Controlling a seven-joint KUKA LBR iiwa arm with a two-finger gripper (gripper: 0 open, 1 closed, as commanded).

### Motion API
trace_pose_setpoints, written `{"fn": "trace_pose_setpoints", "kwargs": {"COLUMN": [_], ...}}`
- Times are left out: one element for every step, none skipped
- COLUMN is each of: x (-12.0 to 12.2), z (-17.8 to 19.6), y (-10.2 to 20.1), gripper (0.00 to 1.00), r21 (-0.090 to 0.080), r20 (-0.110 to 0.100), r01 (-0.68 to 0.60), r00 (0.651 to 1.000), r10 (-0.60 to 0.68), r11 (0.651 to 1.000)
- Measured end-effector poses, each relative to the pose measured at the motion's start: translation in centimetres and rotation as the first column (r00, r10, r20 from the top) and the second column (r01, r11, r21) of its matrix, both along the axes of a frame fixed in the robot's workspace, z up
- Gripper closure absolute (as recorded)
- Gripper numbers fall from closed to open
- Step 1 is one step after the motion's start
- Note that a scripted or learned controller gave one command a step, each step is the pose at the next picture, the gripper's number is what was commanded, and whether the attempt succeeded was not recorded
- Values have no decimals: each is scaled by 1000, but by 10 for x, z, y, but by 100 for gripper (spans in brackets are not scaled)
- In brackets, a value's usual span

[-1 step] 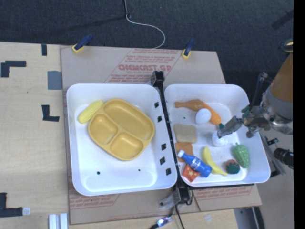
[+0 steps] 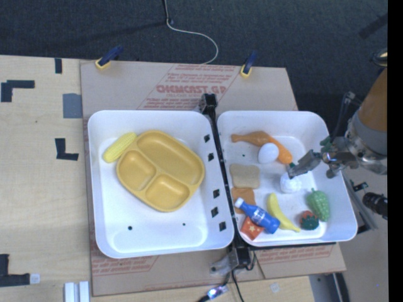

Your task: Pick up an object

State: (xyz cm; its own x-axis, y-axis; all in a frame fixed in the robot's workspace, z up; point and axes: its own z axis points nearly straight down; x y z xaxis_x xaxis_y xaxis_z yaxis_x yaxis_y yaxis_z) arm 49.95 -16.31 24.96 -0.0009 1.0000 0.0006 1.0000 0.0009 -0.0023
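My gripper (image 2: 318, 167) hangs over the right side of the right bin (image 2: 271, 114), open, with nothing between its fingers. One dark finger (image 2: 304, 163) slants down to the left and ends just above a small white object (image 2: 291, 184). Around that lie a white egg (image 2: 269, 153), an orange carrot (image 2: 284, 153), a brown drumstick (image 2: 252, 138), a bread slice (image 2: 245, 176), a banana (image 2: 281, 212), a blue bottle (image 2: 259, 216), a green vegetable (image 2: 319, 204) and a small red fruit (image 2: 308, 220).
The left bin (image 2: 151, 231) holds a yellow divided plate (image 2: 160, 168) and a yellow corn cob (image 2: 119, 146). Both bins sit on a cardboard sheet (image 2: 189, 83) held by two clips. A thin cable (image 2: 195, 33) runs across the dark floor behind.
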Motion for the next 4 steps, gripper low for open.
{"fn": "trace_pose_setpoints", "kwargs": {"x": [-6, -2, -4, -3], "z": [-63, -111, -164, -152], "y": [3, -2, -1, -1], "gripper": [0, 0, 0, 100], "r21": [1, 1, 0, 0], "r20": [-5, -5, -2, -2], "r01": [0, 0, 0, 0], "r00": [1000, 1000, 1000, 1000], "r10": [0, 0, 0, 0], "r11": [1000, 1000, 1000, 1000]}}
